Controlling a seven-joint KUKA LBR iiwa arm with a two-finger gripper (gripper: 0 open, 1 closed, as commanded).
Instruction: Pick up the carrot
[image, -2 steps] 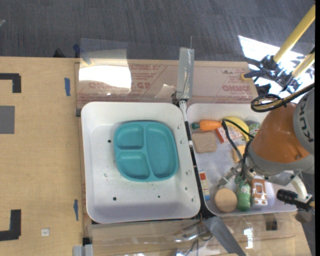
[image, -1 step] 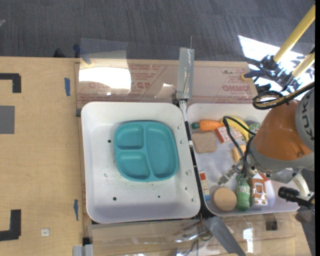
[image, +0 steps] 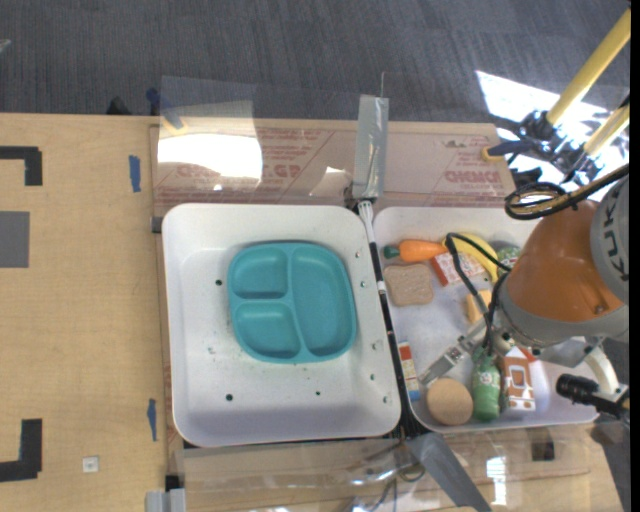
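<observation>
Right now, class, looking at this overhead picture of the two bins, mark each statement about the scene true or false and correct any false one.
1. The carrot lies in the right bin. True.
2. The teal divided plate sits in the right bin. False: it is in the left bin.
3. The gripper is closed around the carrot. False: it is lower in the bin, well apart from the carrot.
4. The carrot is near the right bin's far edge. True.
5. Food is piled on the teal plate. False: its compartments show only bare teal.
</observation>
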